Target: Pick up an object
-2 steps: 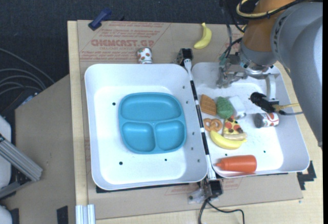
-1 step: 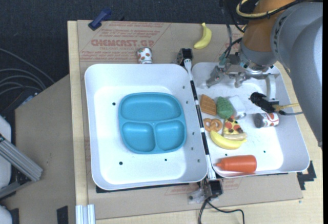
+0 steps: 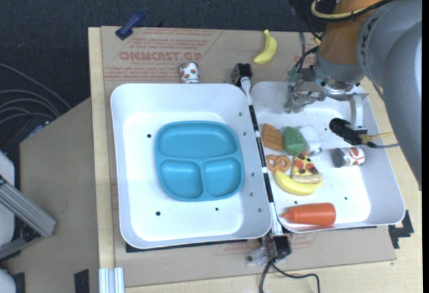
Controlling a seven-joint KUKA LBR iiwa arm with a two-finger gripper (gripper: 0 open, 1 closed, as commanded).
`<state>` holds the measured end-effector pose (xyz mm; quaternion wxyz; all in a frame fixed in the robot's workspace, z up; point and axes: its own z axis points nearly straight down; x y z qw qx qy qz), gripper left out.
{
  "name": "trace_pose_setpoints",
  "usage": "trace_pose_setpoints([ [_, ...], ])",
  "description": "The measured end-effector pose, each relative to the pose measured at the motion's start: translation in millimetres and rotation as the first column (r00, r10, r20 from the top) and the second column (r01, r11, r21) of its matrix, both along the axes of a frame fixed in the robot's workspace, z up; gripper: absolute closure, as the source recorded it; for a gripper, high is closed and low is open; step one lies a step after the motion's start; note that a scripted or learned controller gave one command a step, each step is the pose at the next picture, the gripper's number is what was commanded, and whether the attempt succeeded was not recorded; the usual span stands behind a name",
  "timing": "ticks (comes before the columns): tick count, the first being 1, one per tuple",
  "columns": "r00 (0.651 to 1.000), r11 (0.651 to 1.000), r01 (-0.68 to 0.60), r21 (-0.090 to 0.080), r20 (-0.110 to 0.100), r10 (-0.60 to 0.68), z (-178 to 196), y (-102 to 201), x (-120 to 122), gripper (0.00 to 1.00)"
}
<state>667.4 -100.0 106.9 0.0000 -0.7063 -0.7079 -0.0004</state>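
Detail at the jaws is poor: they sit as a small grey tangle of metal and wire over the right bin [image 3: 395, 199], at its 11 o'clock end. You cannot tell whether they are released or clenched. The arm [image 3: 402, 64] is cut off by the frame at 3 o'clock; what you see of it is the grey last link and the orange band [image 3: 352, 17] above the wrist. It reaches in from 2 o'clock and bends down, the wrist pointing toward the bin floor.

Your candidates for picking lie clustered at the middle of that bin, toward 6 o'clock of the jaws and apart from them. A brown cracker [image 3: 271, 137] touches a green lump [image 3: 293, 140] at its 3 o'clock; you cannot make out what the lump is. At 6 o'clock of these, a pretzel [image 3: 276, 163], a pizza slice [image 3: 305, 167] and a banana [image 3: 295, 185] press together, the slice partly over the banana. A small red-and-white can [image 3: 350, 156], blurred, lies at 3 o'clock of the cluster. A red bottle [image 3: 310, 215] lies flat by the bin's 6 o'clock wall.

The left bin [image 3: 134, 151] holds a blue divided plate [image 3: 199, 159] near its middle. On the counter [image 3: 167, 50], at 12 o'clock of the bins, lie a second banana [image 3: 266, 49], a spotted cup [image 3: 190, 72] and a blue thing [image 3: 131, 25] at the counter's edge, too small to identify.
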Motion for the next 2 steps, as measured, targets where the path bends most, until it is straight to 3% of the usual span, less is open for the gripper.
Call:
trace_pose_setpoints([
  [1,1.000,1.000,0.000,0.000,0.000,0.000,0,0,0,0.00],
  [2,1.000,1.000,0.003,0.000,-0.003,-0.003,-23,7,-26,0.00],
])
